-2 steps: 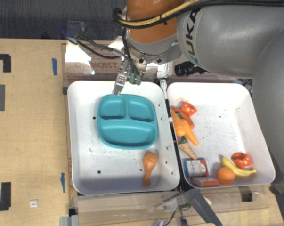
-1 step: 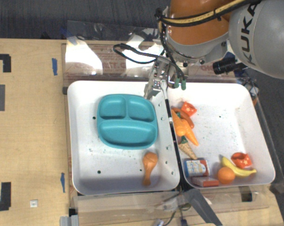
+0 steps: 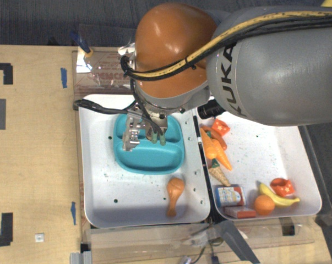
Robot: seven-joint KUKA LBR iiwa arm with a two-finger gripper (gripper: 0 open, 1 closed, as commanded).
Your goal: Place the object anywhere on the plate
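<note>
Nearest me, a tan, pear-shaped object [image 3: 175, 193] lies in the left bin [image 3: 99, 164]. It sits just in front of the blue plate [image 3: 154, 161], off its rim and not on it. To the plate's right, in the right bin [image 3: 270, 147], I see a small can [image 3: 230, 194], an orange [image 3: 264, 204], a banana [image 3: 284, 200] and a red item [image 3: 282, 186]. Farther back are a cone [image 3: 219, 175], a carrot [image 3: 216, 150] and a red piece [image 3: 220, 127]. The gripper [image 3: 157, 137] hangs over the plate's far half; whether it is spread or closed I cannot tell. A pale metallic shape [image 3: 132, 136] at its left is unclear. The arm [image 3: 276, 65] and its orange band [image 3: 174, 48] hide the plate's far rim and the bins' far edge.
</note>
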